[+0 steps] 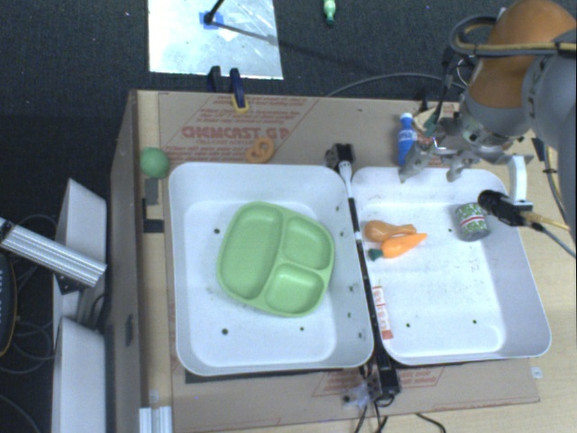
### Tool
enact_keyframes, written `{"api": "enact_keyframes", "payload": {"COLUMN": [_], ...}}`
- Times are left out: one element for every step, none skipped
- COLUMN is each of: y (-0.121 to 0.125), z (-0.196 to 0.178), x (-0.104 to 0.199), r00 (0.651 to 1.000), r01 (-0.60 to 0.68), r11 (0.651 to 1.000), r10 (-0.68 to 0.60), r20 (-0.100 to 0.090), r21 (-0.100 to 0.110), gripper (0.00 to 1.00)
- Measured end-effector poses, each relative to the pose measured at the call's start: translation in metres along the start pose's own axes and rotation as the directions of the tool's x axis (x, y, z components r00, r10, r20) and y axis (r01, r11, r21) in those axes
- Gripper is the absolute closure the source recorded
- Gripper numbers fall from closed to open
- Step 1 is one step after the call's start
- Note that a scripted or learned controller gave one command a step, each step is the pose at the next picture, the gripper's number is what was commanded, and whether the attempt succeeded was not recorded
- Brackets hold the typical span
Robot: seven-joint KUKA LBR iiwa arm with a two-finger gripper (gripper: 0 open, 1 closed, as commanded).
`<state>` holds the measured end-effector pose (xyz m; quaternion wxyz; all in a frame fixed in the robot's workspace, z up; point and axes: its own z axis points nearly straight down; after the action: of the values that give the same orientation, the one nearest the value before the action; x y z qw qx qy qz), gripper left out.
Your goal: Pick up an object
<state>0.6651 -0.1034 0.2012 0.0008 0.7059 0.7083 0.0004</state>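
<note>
In the right bin (505, 332) lie an orange carrot-shaped toy (402, 244), a tan piece (386, 230) touching it, and a small can with a green label (471, 221) near the right wall. My gripper (430, 168) hovers over this bin's far edge, above and behind these things. Its fingers are spread open with nothing between them. A blue object with a white cap (407, 137) stands just beside the left finger, outside the fingers' gap.
The left bin (194, 332) holds a green divided plate (275, 258). On the cardboard behind the bins are a green ball (154, 161), an orange ring-like piece (260, 149) and blue clips (236, 84).
</note>
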Motion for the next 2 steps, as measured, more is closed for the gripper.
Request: {"api": "enact_keyframes", "payload": {"y": [0.0034, 0.0038], "z": [0.1171, 0.1166], "x": [0.0170, 0.0161], "r00": [1.000, 1.000], "r01": [0.002, 0.001], "r11": [1.000, 1.000], "r10": [-0.002, -0.001], "r20": [-0.001, 0.000], "r21": [0.000, -0.001], "gripper": [0.00, 0.00]}}
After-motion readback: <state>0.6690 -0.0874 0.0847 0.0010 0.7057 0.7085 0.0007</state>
